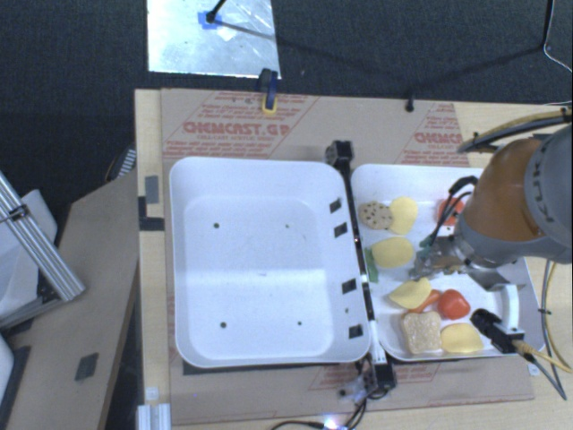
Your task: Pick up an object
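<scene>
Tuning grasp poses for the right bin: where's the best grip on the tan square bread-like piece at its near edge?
Probably straight down from above, fingers closing across two opposite flat sides of the tan square bread-like piece. It lies flat in the right white bin, so only its edges offer purchase. Crowding is the risk: the yellow oval piece sits right beside it and the red round piece is close behind.
</scene>
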{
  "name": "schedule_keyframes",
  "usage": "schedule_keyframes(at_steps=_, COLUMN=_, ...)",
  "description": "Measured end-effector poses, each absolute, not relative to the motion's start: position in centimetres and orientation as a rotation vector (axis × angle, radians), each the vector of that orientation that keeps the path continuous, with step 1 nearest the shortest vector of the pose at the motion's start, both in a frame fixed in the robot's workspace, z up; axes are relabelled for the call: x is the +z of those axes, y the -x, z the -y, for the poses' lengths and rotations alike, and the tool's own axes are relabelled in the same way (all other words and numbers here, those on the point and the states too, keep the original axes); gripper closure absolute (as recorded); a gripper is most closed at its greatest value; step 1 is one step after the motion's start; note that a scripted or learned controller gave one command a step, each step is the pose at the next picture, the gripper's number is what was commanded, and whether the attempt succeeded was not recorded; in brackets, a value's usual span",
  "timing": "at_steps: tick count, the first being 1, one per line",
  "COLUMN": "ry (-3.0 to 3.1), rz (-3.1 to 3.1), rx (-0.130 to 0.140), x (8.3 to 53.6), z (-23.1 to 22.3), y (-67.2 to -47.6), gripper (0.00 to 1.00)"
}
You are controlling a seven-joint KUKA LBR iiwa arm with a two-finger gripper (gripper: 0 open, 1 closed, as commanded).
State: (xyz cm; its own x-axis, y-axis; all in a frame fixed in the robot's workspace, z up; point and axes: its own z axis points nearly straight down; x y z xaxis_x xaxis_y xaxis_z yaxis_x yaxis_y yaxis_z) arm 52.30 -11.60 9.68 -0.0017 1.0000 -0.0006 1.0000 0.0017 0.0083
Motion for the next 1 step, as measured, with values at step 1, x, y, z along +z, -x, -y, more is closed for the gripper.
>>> schedule_keyframes(at_steps=1, ry=-2.212, rz=-2.226, rx=0.006, x=17.49, z=8.59, y=-51.79, gripper=1.00)
